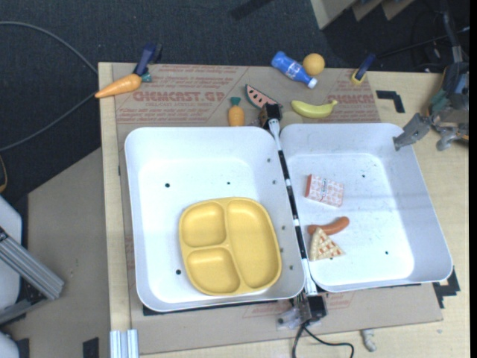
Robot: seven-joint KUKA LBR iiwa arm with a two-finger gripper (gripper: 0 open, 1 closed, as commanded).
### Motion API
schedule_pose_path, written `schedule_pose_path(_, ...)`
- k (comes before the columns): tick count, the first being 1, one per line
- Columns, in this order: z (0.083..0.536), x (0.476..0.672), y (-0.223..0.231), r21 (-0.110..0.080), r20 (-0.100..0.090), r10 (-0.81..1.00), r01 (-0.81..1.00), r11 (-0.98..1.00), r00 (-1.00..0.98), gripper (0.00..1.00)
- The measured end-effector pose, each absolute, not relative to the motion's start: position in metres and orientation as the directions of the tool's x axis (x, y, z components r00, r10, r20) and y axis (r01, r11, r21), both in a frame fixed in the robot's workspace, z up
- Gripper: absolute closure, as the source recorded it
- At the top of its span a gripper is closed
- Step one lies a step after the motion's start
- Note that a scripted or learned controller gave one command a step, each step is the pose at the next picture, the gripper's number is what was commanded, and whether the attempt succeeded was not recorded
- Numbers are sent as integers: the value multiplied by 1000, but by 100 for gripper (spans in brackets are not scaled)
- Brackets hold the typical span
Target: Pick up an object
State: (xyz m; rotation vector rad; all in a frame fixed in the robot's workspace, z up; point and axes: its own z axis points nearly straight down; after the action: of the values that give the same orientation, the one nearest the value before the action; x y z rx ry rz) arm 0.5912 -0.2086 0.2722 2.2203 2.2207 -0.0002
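The right bin [417, 222] holds three things near its left wall: a pink checked wafer block [325, 189], a red sausage [328, 226] and a pizza slice [325, 245] just below the sausage. My gripper [423, 141] hangs over the bin's far right corner, well away from all three. Its two grey fingers are spread open and there is nothing between them.
A yellow divided plate [229, 245] lies in the left bin [149, 200]. Behind the bins on the board lie a carrot [118, 86], a watermelon slice [257, 95], a small orange fruit [236, 115], a banana [313, 108], a blue bottle [293, 68] and an orange [314, 63].
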Motion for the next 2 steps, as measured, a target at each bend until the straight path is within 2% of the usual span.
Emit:
schedule_pose_path(1,173,510,-182,-2,0,1000,1000,0,0,0)
schedule_pose_path(2,106,514,-102,-1,1,1000,1000,1,-1,0)
